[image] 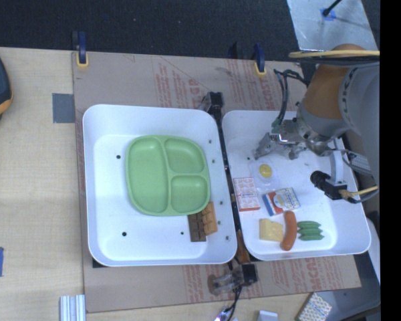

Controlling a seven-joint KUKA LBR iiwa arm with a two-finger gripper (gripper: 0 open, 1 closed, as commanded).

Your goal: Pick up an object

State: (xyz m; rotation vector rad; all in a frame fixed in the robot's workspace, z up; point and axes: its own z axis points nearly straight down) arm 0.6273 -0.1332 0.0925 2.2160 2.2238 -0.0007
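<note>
End effector (278, 147) above right bin (351, 243), near yellow disc (265, 172).

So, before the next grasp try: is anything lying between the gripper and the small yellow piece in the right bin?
Nothing visible does. The gripper hangs above the right bin, and the yellow piece lies just below it on bare floor; the packets lie further down.

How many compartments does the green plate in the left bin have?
3. The green plate has one long compartment along its left side, one at upper right, and one at lower right. A brown block touches its lower right rim; nothing lies in the compartments.
</note>
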